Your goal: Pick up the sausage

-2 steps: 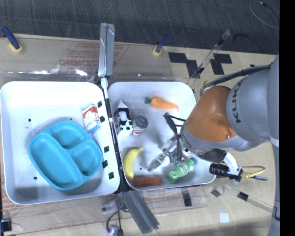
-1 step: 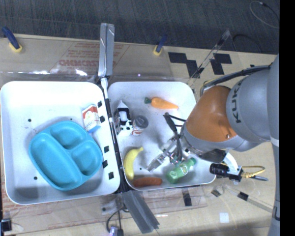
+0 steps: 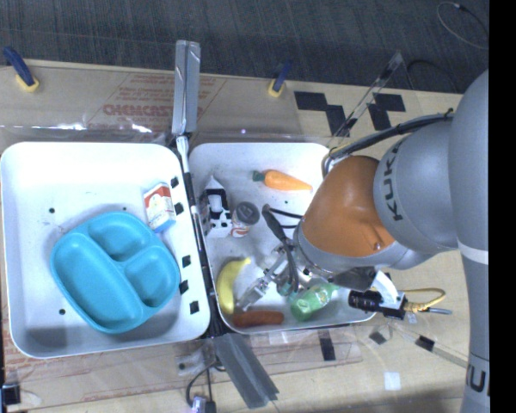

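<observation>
The sausage (image 3: pixel 256 318), reddish brown and lying flat, rests against the near wall of the right bin (image 3: pixel 241 149). My gripper (image 3: pixel 260 287) hangs low over that bin's near part, just above the sausage and right beside a yellow banana (image 3: pixel 230 284). Nothing shows as lifted with it. The orange band and grey body of the arm cover the bin's right half.
A green object (image 3: pixel 312 300) lies right of the sausage, under the wrist. A carrot (image 3: pixel 282 180) sits at the bin's far side, and a small bottle (image 3: pixel 215 210) and a dark round piece (image 3: pixel 246 214) near its left wall. The left bin (image 3: pixel 34 179) holds a blue divided plate (image 3: pixel 113 270) and a red-and-white carton (image 3: pixel 159 206).
</observation>
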Motion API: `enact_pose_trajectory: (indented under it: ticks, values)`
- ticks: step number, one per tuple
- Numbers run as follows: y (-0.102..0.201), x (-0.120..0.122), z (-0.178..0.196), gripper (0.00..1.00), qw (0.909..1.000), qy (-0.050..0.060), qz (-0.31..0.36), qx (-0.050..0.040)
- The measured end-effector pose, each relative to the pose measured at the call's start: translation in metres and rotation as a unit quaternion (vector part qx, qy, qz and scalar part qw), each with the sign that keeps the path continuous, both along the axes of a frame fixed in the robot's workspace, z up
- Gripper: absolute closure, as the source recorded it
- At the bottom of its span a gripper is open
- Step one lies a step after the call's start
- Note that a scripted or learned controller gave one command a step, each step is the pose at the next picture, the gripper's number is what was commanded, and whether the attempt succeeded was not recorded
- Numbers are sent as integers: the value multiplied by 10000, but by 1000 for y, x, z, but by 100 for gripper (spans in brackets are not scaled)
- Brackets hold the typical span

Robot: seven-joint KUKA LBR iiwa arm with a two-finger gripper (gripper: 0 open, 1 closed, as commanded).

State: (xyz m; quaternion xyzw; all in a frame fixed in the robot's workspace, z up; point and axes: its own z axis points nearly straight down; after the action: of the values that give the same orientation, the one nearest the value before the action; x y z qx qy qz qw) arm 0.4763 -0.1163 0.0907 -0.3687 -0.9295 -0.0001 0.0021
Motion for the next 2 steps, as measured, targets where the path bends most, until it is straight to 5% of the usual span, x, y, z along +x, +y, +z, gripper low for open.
enact_pose_trajectory:
  ticks: [1, 2]
  values:
    - [-59, 56, 13, 0, 9991, -21, -423, -12]
    - [6, 1, 0, 0, 9999, -9, -113, -7]
